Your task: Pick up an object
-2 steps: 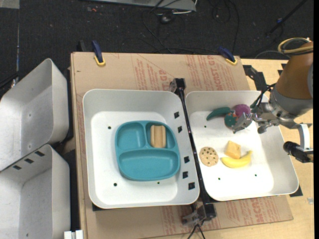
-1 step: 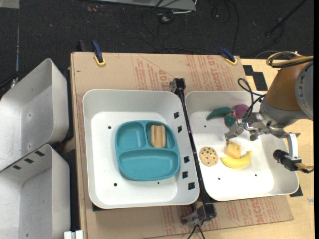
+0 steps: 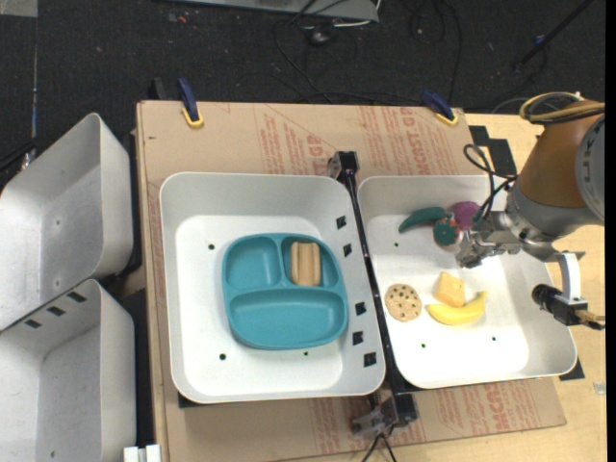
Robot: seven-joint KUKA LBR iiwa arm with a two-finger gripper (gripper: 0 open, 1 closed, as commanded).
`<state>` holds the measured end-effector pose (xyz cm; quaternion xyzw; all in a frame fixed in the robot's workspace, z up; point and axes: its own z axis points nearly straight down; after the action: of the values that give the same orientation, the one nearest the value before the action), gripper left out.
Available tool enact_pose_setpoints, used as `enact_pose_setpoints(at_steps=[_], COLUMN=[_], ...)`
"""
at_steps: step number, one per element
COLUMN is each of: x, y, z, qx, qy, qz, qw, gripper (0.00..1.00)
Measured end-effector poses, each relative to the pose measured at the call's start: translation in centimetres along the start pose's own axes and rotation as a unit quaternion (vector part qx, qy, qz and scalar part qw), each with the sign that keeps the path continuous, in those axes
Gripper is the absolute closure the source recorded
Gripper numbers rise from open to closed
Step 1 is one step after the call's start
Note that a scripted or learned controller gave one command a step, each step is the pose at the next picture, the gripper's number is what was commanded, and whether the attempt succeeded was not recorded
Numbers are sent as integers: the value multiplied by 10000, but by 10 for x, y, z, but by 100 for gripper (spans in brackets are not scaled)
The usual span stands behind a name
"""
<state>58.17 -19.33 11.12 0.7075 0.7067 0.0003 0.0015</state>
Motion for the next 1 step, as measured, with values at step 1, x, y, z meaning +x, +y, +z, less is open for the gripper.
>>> enact_pose_setpoints(at_steps=[1], x=[9], y=[-3], z=[-50], qx=[-15], qy=[-1], qz=[-19], qw=[10000], gripper=[100])
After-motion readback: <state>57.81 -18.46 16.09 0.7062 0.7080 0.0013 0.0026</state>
